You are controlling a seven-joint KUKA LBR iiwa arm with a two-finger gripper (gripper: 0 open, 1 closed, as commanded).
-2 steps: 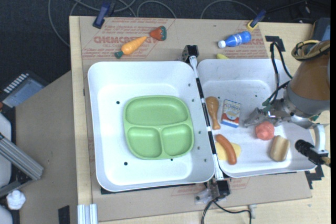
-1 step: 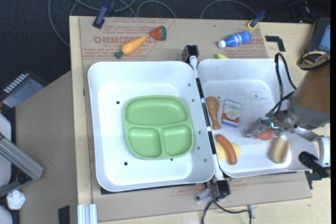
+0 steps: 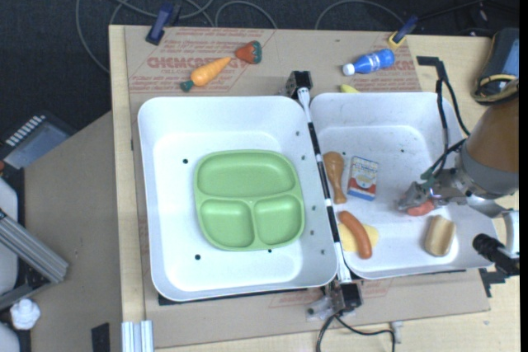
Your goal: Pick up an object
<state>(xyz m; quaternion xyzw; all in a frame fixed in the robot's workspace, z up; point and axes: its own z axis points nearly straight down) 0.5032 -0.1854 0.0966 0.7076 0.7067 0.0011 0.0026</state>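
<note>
The worktop [image 3: 124,177] carries two white bins; the left bin [image 3: 165,144] holds a green divided plate [image 3: 247,198]. In the right bin [image 3: 388,115], near its right edge, the jaws [image 3: 419,200] sit over a small red object [image 3: 422,209]; whether they grip it, I cannot tell.

Green 3-compartment plastic plate [image 3: 247,198] sits mid-left; orange toy carrot [image 3: 208,71] and blue-white bottle [image 3: 370,62] lie on cardboard up top.

Even, bright overhead light; soft shadows, slightly soft focus throughout.
</note>
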